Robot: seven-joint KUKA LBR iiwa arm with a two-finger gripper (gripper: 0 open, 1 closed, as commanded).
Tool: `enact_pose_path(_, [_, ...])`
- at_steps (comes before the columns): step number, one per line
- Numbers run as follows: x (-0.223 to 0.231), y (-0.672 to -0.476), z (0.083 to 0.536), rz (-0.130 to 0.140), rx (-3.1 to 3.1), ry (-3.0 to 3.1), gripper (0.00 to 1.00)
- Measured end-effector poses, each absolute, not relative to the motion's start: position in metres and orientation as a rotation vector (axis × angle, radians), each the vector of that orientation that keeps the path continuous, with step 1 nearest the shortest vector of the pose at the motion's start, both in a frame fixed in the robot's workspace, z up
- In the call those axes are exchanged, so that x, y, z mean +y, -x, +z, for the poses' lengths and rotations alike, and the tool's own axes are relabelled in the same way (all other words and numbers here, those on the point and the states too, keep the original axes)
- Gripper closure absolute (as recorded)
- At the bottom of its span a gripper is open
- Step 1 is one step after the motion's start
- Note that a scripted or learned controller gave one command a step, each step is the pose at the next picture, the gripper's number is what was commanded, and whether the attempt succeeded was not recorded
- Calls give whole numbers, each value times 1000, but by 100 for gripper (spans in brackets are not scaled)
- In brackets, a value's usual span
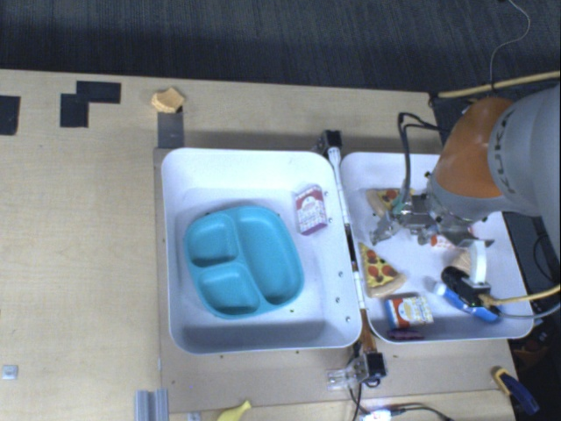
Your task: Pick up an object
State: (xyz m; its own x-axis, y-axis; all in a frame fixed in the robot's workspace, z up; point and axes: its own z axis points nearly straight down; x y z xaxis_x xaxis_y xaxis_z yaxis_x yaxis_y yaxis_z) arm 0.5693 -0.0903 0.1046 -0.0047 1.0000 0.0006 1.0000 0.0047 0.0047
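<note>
The task only says to pick up an object, so my guess is the pizza slice (380, 270), since it lies just below the gripper (396, 218) in the right bin (517, 261). It looks like a small toy, so it is likely light and stiff, maybe a bit slick. It is flat, which makes it hard to grab from the top. The best spot to pinch may be across its narrow sides, near the wide crust end. The slice is a yellow triangle with red dots on it and a tan crust. It rests near the left wall of the right bin, close to a small red and white box (408, 310). Another pizza slice (383, 201) lies higher up in the same bin. The gripper hangs over the bin between the two slices, and I cannot tell its state, as its tip is too small and blurry. Nothing seems to be held. The left bin (175, 235) has a blue tray (241, 258) and a small red packet (309, 209).
</note>
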Motion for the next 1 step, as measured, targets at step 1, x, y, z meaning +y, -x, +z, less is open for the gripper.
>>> enact_pose_path(1, [-87,-546,89,13,2216,-2212,0])
